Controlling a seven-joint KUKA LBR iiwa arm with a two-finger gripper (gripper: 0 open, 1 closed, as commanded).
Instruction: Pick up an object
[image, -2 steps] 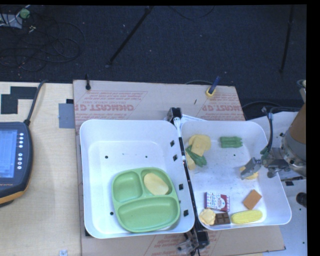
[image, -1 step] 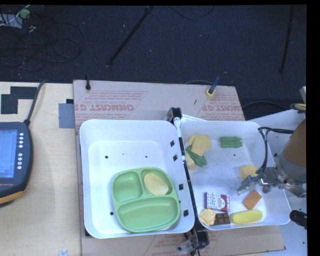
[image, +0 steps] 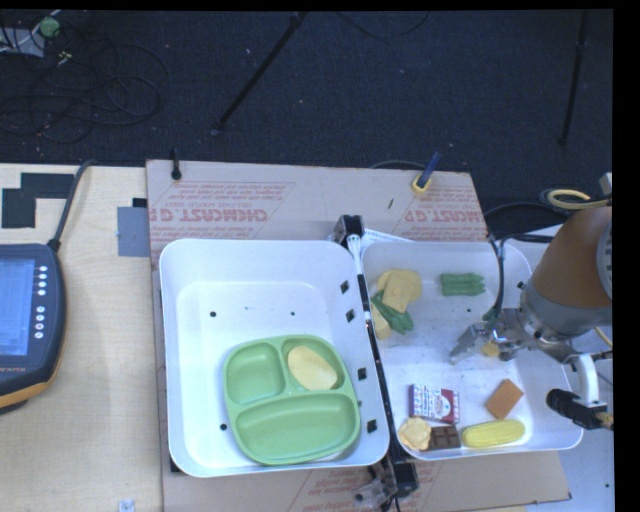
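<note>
Two shallow white plastic bins sit side by side on the desk (image: 110, 300), on a sheet of printed cardboard (image: 300, 200). The left bin (image: 200, 270) holds one green sectioned plastic tray (image: 290, 425), and in the tray's far right section lies one pale yellow oval piece (image: 313, 368). The right bin (image: 520, 262) holds seven small things: one yellow lump with a green strip (image: 396, 297) at the far left, one green block (image: 462, 285) at the far middle, one orange block (image: 504, 399) at the near right, one red and white packet (image: 433, 403), one yellow corn cob (image: 493, 434) along the near wall, one pale yellow round piece (image: 415, 433) and one small dark brown block (image: 446, 437) beside it.

The grey arm with its orange band (image: 575, 265) comes in from the right, and the hand (image: 480, 343) is down inside the right bin near its middle. Whether the hand is released or clenched cannot be told, and nothing is seen held in it.

The orange block lies just near and right of the hand; the green block lies farther back; the packet is near and to the left.
</note>
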